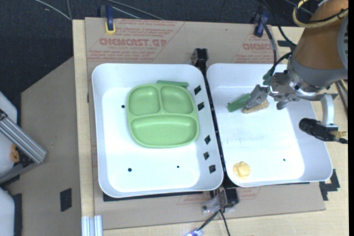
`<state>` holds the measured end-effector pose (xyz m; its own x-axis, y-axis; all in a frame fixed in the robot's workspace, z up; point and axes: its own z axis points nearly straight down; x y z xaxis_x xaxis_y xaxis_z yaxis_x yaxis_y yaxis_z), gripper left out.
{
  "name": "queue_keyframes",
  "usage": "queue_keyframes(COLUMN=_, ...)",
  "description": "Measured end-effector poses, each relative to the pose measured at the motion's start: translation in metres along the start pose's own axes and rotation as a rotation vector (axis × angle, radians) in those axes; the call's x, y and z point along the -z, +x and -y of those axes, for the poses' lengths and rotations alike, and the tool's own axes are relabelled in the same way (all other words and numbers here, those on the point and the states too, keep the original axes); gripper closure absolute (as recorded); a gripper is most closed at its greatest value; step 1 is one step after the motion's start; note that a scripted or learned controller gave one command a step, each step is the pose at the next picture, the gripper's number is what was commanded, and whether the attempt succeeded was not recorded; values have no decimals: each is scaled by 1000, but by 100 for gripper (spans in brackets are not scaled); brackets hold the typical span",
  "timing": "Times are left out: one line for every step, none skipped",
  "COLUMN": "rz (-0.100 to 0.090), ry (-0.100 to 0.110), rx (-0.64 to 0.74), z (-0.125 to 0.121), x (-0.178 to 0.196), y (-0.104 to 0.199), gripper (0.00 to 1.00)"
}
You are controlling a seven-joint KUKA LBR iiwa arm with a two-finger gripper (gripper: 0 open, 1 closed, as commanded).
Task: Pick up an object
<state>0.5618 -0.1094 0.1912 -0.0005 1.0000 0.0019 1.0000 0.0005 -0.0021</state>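
Observation:
In the right bin, a small green piece lies at the upper left, and a tan object sits just to its right. My gripper hangs directly over the tan object, low and close to it, with its tip overlapping the object's upper edge. A small yellow object rests near the front edge of the same bin. The grey arm with its orange band comes in from the right.
A green divided plate lies in the left bin, with a thin green strip behind it. A black divider with clips runs between the bins. Cables trail at the right bin's edge.

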Motion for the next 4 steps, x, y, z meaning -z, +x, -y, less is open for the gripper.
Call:
queue_keyframes(rz=0, ry=6, rx=-1, z=2, x=-59, y=-8, gripper=0)
queue_keyframes(rz=-1, ry=4, rx=-1, z=3, x=-109, y=-8, gripper=0)
queue_keyframes(rz=0, ry=-1, rx=-2, z=2, x=-95, y=-8, gripper=100)
queue_keyframes(rz=2, ry=-7, rx=1, z=-1, x=-50, y=-1, gripper=100)
